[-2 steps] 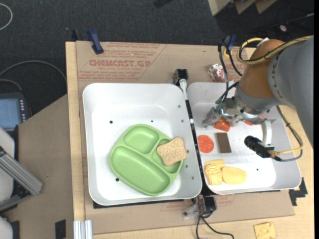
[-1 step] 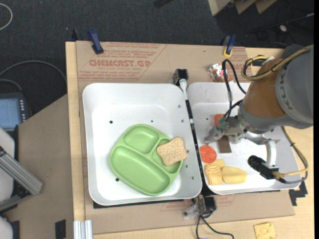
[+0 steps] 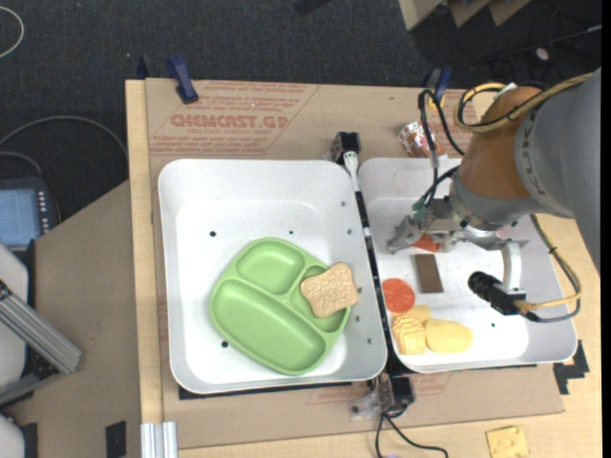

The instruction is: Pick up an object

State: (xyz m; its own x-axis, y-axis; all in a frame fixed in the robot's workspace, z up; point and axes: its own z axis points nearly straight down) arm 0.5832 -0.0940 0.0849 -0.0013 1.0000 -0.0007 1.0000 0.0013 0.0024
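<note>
My gripper (image 3: 425,229) hangs low over the back left part of the right bin (image 3: 554,343). Just under it lies a small orange-red piece (image 3: 427,245), partly hidden by the gripper; whether it is touched I cannot tell. In front of the gripper lie a brown rectangular slab (image 3: 429,275), a red round slice (image 3: 399,295), a yellow ridged piece (image 3: 410,333) and a smooth yellow lump (image 3: 448,336). In the left bin (image 3: 191,189) a green divided plate (image 3: 263,308) carries a slice of toast (image 3: 330,289).
The arm's grey body and orange band (image 3: 496,160) cover the right bin's back right. A black cable plug (image 3: 495,293) hangs over that bin's right side. A black divider (image 3: 361,219) runs between the bins. A small wrapped item (image 3: 414,139) lies on the board behind.
</note>
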